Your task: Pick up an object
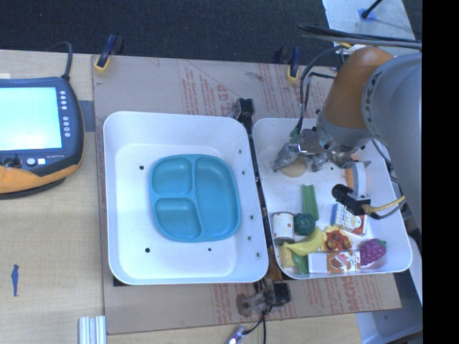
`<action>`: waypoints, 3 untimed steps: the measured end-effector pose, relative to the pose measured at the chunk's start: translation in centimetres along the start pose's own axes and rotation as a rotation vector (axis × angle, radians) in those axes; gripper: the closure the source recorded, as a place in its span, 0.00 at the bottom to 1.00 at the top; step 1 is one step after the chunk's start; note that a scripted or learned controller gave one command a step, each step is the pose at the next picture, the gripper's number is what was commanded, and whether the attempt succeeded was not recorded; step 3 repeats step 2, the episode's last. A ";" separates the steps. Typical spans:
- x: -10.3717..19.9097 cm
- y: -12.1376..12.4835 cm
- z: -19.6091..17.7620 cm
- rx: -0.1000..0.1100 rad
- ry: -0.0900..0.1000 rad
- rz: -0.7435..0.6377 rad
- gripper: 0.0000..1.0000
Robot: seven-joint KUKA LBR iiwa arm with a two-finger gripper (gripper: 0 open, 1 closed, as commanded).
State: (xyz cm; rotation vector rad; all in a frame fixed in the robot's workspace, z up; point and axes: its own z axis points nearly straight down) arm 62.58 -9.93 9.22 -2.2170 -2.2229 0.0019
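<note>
My gripper [292,160] hangs low in the far part of the right bin [267,138], right over a pale beige rounded object [292,168]. The metal fingers straddle that object's top, and the view does not tell whether they hold it. Toward the near side of the same bin lie a green stick [309,201], a small can [282,227], a dark green round fruit [305,223], a banana [304,246], a juice carton [348,219], a flat snack box [336,262] and purple grapes [371,250].
The left bin [118,192] holds a blue divided plate [194,196]. A teach pendant [36,131] lies on the bench at far left. The grey arm with its orange band [355,84] covers the right bin's far right corner. Clamps [247,110] sit between the bins.
</note>
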 end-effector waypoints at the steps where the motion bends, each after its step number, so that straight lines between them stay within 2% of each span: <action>1: -1.6 -7.0 0.1 0.004 -0.001 -0.002 0.00; 2: -1.6 -7.0 -0.9 0.006 -0.002 -0.006 1.00; 3: -1.6 -7.0 -0.9 0.006 -0.002 -0.006 1.00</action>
